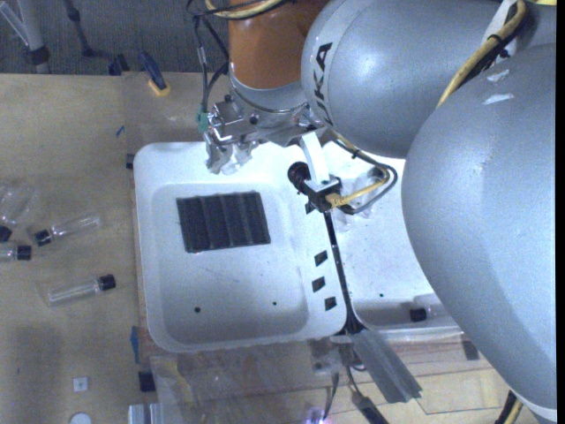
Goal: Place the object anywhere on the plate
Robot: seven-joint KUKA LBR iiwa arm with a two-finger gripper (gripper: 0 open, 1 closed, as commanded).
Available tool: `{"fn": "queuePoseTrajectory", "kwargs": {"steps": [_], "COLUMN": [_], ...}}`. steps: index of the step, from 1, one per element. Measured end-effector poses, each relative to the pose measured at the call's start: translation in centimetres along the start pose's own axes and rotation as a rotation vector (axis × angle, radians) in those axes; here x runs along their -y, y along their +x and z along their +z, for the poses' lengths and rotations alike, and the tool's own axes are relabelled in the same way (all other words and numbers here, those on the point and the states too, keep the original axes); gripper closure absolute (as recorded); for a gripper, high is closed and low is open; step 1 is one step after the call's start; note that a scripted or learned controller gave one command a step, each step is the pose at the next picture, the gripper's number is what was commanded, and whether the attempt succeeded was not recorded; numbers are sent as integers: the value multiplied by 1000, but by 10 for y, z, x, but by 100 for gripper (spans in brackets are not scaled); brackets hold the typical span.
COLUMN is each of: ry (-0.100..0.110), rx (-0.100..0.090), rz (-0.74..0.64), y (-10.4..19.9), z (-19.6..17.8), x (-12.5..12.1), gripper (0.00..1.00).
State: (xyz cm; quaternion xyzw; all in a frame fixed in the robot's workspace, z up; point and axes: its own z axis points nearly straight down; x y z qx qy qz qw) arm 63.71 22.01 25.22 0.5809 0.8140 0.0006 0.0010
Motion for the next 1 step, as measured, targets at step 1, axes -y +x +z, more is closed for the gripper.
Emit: {"fn": "queuePoseTrajectory", "kwargs": {"steps": [1], "ry": [1], "rx": [0], "rz": [361], "y": [-15], "z": [34], "x": [-25], "gripper": [100]}}
